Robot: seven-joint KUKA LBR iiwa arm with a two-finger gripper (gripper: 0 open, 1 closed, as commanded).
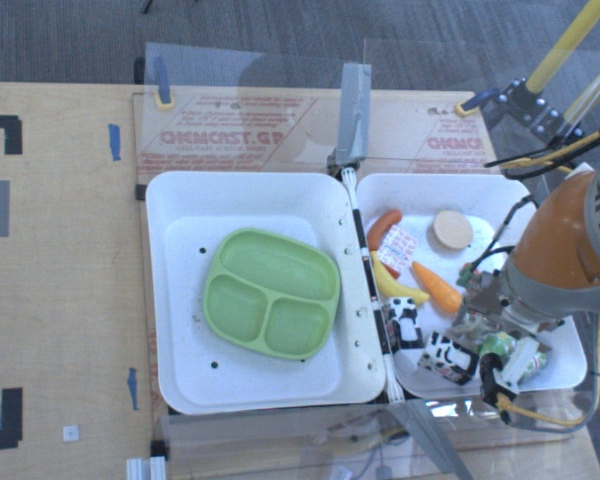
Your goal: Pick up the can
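Can [520,356] lies slantwise, just front-right of gripper [478,326], by right bin's [432,190] front edge; gripper's spread we cannot tell.

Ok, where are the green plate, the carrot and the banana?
green plate [280,266], camera view, its biggest compartment
carrot [438,288], camera view, its orange middle
banana [393,284], camera view, its yellow middle

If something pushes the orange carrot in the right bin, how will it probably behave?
The carrot looks tapered and rounded, so it may roll in a curve. It lies close to the banana, which could stop it.
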